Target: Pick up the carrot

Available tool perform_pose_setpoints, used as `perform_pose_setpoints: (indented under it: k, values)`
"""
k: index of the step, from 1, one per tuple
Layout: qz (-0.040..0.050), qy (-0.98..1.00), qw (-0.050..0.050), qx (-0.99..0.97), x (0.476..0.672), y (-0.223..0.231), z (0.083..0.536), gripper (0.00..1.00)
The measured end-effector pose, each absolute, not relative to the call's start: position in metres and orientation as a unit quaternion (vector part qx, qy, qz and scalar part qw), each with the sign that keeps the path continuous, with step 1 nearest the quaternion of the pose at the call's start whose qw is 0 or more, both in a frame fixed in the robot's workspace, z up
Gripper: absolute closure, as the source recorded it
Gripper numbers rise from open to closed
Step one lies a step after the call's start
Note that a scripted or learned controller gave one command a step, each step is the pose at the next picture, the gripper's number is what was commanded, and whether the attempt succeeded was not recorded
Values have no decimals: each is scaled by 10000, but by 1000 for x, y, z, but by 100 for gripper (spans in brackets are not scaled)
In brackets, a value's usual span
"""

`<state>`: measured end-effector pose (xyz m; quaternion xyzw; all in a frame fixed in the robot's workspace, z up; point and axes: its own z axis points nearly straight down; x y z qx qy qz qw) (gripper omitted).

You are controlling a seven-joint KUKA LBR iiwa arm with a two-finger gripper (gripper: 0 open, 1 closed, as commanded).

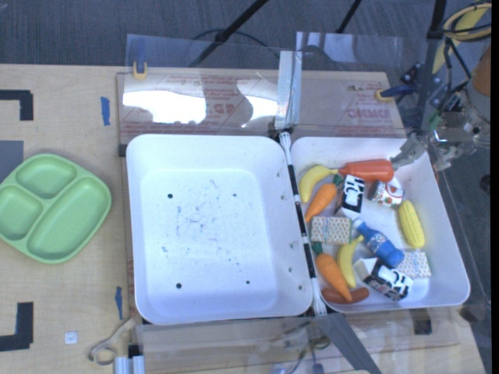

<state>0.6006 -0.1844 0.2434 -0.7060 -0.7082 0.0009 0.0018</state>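
White right bin (452, 248) holds carrot (320, 199), bananas (312, 179), corn (411, 223).

Wooden bench (70, 88), two white bins (148, 209) (adjacent), green plate (53, 206)

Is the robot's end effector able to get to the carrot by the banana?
Probably yes. The end effector hangs at the right bin's far right edge, and the carrot lies uncovered on top, though a banana and a black-and-white item crowd it.
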Motion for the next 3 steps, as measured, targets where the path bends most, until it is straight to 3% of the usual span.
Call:
perform_pose_setpoints:
  k: [1,2,3]
  values:
    - [10,-6978,16,-7163,577,-109,174,0]
    - [1,-6362,-4,-7715,590,-94,86,0]
    - [12,-6908,15,-7231,549,-23,182,0]
